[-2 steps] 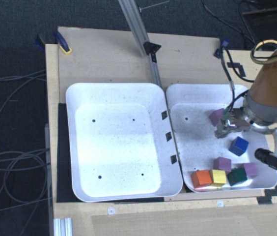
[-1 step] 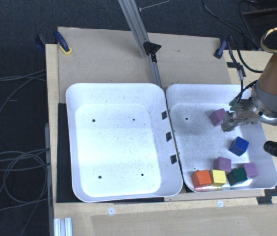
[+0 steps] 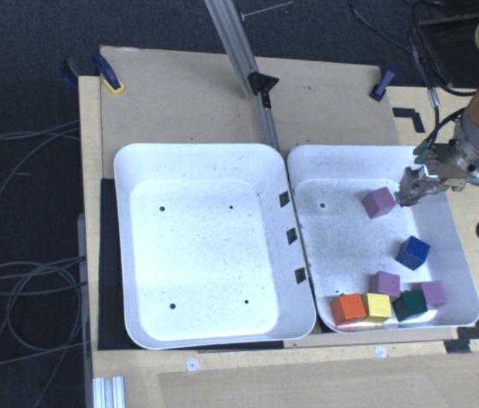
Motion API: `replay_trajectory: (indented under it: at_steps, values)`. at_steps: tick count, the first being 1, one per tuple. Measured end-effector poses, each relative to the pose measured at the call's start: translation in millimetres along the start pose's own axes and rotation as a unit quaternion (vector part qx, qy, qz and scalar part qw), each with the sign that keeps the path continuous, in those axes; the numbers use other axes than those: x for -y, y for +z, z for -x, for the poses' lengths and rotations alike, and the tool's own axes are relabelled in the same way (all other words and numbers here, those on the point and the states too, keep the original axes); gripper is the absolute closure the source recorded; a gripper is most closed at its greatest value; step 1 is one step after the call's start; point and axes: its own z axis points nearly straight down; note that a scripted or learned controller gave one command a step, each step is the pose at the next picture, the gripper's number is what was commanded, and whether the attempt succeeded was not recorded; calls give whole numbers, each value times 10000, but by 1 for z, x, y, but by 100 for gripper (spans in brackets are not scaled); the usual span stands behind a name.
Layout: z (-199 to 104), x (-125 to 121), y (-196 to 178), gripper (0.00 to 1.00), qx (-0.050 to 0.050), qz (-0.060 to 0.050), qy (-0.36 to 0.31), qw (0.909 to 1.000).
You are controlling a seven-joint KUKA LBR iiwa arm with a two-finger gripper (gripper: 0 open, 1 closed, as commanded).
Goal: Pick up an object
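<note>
The right bin [image 3: 324, 228] holds several small blocks. A purple block [image 3: 379, 202] lies near its far side, apart from the rest. A blue block [image 3: 413, 252] sits farther forward on the right. Along the front wall stand an orange block [image 3: 349, 308], a yellow block [image 3: 379, 307], a green block [image 3: 410, 305] and two more purple blocks [image 3: 385, 282] [image 3: 432, 292]. My gripper [image 3: 409, 190] hangs just right of the lone purple block, close to it, at the bin's far right. Nothing shows between its fingers.
The left bin [image 3: 197, 245] lies beside the right one, with black clips [image 3: 290, 235] along the shared wall. A slanted metal pole [image 3: 235, 36] rises from behind the bins. Blue clamps [image 3: 108, 73] [image 3: 382, 83] hold the board's far corners.
</note>
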Motion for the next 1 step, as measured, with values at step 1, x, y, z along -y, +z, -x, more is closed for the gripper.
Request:
replay_trajectory:
  at_steps: [1]
  values:
    - [0, -1, -15, 100, -4, -22, 3, 10000]
